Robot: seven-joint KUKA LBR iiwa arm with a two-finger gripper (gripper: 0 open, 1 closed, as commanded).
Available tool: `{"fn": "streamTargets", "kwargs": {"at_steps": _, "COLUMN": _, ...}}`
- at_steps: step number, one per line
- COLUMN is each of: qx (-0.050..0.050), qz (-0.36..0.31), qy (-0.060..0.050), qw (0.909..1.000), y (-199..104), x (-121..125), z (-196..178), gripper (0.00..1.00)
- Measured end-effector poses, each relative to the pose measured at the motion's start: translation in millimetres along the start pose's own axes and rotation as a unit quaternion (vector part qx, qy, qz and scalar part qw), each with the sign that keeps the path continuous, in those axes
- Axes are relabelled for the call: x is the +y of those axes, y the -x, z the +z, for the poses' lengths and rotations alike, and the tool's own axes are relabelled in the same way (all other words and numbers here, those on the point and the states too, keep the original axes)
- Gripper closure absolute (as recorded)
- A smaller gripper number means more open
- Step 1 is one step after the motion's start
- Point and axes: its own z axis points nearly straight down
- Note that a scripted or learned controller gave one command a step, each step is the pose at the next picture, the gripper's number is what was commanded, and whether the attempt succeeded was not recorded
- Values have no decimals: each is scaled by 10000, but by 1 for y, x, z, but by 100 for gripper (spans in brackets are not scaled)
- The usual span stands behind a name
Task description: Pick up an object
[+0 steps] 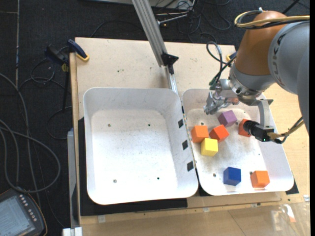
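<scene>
The right bin [275,171] holds several blocks. A purple block [227,117] lies near the bin's back. Two orange blocks [200,132] [219,132] and a yellow block [209,146] cluster in the middle. A blue block [232,176] and another orange block [260,179] sit near the front. A red-orange block [243,128] is partly hidden behind a black part of the arm. My gripper [212,107] hangs over the back of this bin, just left of and above the purple block. Nothing shows between its fingers.
The left bin [98,107] stands beside the right one. A slanted metal rail [150,26] runs down to the bins' shared back corner. A blue and yellow clamp [74,50] grips the bench's back left edge. Cables trail on the floor.
</scene>
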Motion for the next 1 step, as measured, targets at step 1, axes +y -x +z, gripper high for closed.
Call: {"fn": "streamTargets", "kwargs": {"at_steps": 1, "qx": 4, "qz": -3, "qy": -4, "qw": 10000, "y": -62, "x": 20, "z": -3, "gripper": 100}}
